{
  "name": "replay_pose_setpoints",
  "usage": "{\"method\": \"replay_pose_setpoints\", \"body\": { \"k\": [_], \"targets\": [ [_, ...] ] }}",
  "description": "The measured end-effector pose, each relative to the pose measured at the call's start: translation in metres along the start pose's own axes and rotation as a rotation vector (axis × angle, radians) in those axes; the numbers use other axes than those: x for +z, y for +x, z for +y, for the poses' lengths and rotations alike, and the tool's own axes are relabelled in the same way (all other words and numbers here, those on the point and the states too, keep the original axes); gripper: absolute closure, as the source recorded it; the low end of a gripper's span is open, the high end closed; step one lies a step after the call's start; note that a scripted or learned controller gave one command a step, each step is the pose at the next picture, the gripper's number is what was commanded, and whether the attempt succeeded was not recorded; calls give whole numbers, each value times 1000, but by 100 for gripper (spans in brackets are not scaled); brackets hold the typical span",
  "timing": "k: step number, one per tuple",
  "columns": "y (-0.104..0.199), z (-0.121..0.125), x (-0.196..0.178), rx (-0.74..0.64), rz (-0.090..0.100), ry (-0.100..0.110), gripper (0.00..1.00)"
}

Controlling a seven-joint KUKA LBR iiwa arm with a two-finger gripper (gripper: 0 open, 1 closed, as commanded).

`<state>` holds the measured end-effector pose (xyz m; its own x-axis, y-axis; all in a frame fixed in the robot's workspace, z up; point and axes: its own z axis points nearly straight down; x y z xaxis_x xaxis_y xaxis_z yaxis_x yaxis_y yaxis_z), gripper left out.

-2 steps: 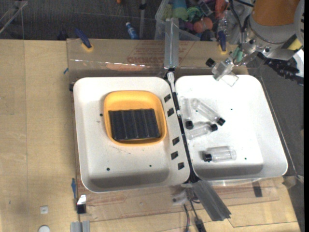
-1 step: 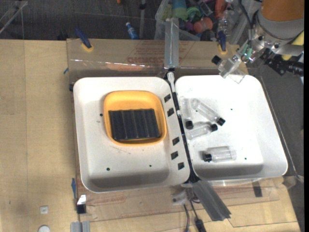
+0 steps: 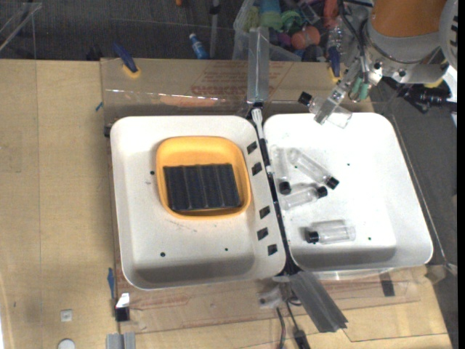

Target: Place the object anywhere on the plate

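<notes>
An orange-yellow plate (image 3: 203, 146) lies in the left bin (image 3: 131, 195), with a dark ridged slab (image 3: 201, 187) resting on it. My gripper (image 3: 341, 99) hangs above the far edge of the right bin (image 3: 378, 166), well to the right of the plate. A clear vial with a black cap (image 3: 323, 108) sits tilted between its fingers, cap end pointing left. The orange band of the arm (image 3: 407, 6) is at the top right.
Loose clear vials with black caps lie in the right bin: one (image 3: 312, 169), another (image 3: 301, 193) and a third (image 3: 330, 233). A divider with black clips (image 3: 263, 195) runs between the bins. A crate of coloured toys (image 3: 298, 9) stands behind the bench.
</notes>
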<state>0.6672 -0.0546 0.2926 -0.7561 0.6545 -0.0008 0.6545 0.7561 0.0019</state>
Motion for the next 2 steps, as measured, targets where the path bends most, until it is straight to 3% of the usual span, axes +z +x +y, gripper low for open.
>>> {"method": "replay_pose_setpoints", "body": {
  "k": [1, 2],
  "targets": [
    [-5, -15, -6, -210, -1, 0, 100],
    [-25, -43, 7, -305, -1, 0, 100]
  ]
}}
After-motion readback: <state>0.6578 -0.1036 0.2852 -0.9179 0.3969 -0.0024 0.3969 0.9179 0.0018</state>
